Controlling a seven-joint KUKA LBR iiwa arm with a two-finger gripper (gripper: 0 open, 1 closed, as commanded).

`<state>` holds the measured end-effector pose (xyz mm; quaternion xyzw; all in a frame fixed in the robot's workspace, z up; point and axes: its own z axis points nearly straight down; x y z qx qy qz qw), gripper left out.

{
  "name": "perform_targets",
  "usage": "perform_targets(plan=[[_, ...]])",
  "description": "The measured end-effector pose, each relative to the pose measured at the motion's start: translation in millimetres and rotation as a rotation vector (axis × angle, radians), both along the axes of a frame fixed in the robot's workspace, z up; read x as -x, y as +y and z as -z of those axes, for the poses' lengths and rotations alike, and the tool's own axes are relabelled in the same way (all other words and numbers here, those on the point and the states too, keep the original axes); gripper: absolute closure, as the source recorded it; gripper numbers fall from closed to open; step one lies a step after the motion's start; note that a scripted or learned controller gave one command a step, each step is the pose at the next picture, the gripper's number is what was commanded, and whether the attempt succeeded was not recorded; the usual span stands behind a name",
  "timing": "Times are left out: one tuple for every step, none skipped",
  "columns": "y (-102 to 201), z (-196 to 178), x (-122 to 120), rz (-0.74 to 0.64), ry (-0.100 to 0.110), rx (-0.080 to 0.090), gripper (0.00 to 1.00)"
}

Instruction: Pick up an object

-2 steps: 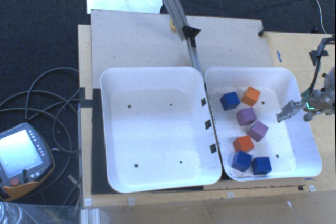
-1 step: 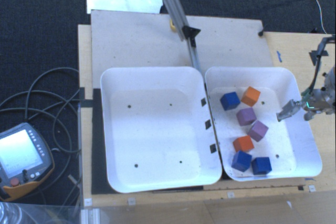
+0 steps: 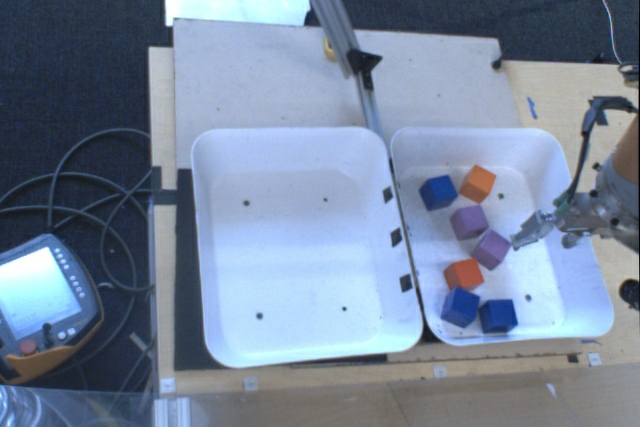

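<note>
- The hand [image 3: 530, 233] sits at the right of the frame, over the right bin [image 3: 575, 177], reaching in from the right edge on the grey arm [image 3: 612, 215]
- The purple cube [image 3: 491, 249] nearest the hand lies just to its lower left, with the tip of the hand right at the cube's upper right corner; whether they touch I cannot tell
- How far the hand is open cannot be told at this size; nothing is seen held in it
- A second purple cube [image 3: 468, 221] lies just to the upper left of the first, close beside it, so a grasp on the near cube has little room on that side
- The other cubes in the right bin: an orange cube [image 3: 478, 183] and a blue cube [image 3: 437, 192] toward the top, an orange-red cube [image 3: 464, 274] below the purple pair, and two dark blue cubes [image 3: 460, 307] [image 3: 498, 316] along the bottom
- The cubes have no long axis to speak of; the near purple one sits turned so its corners, not its faces, point toward the hand
- My judgement: the coming move is a short one down and to the left onto the near purple cube
- The left bin [image 3: 215, 245] sits beside it on the desk [image 3: 430, 65]
- A handheld controller [image 3: 40, 300] lies at the lower left of the frame; its screen is lit but no writing is readable, and no brand or label can be read anywhere
</note>
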<state>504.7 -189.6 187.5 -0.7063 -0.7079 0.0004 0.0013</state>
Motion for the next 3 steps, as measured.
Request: perform_targets(plan=[[10.1, 53.1, -4.0, -0.001, 0.000, 0.000, 0.00], [10.6, 98.8, -4.3, 0.000, 0.000, -0.001, 0.00], [9.9, 86.0, -5.6, -0.003, -0.006, 0.002, 1.00]])
